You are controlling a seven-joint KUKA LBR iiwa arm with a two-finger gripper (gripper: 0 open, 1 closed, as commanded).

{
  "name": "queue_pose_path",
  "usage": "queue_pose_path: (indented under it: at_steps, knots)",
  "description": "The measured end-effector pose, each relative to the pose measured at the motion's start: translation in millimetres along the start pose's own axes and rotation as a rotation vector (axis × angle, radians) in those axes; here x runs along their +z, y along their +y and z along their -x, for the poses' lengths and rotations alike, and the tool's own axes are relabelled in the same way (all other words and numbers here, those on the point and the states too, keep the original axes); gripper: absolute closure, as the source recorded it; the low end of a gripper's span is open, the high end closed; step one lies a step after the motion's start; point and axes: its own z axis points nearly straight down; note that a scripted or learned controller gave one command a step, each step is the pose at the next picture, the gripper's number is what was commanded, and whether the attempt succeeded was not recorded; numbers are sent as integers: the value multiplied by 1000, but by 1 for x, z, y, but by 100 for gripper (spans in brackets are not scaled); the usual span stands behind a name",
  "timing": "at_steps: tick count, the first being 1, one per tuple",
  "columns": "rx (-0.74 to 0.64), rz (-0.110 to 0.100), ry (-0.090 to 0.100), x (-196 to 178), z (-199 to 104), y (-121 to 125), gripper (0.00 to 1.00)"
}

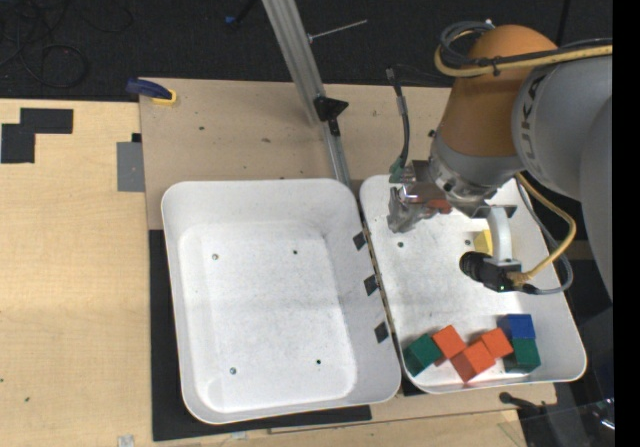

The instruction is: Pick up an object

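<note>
A pale wooden bench carries two shallow white plastic bins, with dark floor and cables behind. The left bin sits beside the right bin, which the grey arm with an orange band overhangs. Its metal two-finger gripper hangs near that bin's far left corner; whether it is clenched cannot be told. Small orange, green and blue blocks cluster in the right bin's near corner.

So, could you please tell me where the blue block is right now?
The blue block sits in the right bin, near its front right corner, at the right end of the cluster beside an orange block and directly behind a green block.
</note>
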Motion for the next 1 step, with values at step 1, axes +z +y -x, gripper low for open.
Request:
queue_pose_path:
  at_steps: [1]
  knots:
    - [0,-2,-2,-4,-40,22,100]
